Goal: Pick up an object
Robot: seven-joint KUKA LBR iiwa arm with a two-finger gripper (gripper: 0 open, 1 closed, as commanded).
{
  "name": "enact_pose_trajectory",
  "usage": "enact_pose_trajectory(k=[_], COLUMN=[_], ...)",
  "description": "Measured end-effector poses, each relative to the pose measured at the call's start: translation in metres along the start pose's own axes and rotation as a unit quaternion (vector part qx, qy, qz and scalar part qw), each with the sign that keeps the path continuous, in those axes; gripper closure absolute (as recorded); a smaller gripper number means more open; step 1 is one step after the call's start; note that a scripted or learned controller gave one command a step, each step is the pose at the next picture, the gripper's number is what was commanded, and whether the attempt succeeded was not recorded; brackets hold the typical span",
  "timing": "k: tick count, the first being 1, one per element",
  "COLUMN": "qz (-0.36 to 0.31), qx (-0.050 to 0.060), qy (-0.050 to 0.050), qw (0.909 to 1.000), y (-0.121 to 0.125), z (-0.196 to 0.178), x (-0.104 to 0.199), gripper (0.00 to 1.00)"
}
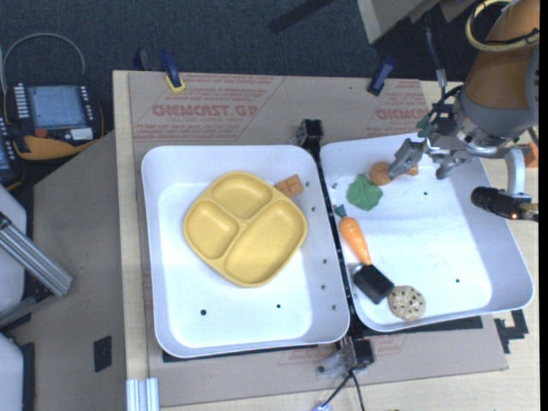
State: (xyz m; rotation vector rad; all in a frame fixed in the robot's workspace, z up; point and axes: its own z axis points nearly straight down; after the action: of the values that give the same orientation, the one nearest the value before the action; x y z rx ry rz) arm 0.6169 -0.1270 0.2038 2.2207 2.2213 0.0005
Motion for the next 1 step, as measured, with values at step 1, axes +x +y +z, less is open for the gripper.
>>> enact_pose_trajectory(k=[1], qz=[0.0], qx=[0.003], qy=[0.001], qw=[1.0], y=[0.0093], z=[0.0551], x=[-0.0013], gripper=[0.0])
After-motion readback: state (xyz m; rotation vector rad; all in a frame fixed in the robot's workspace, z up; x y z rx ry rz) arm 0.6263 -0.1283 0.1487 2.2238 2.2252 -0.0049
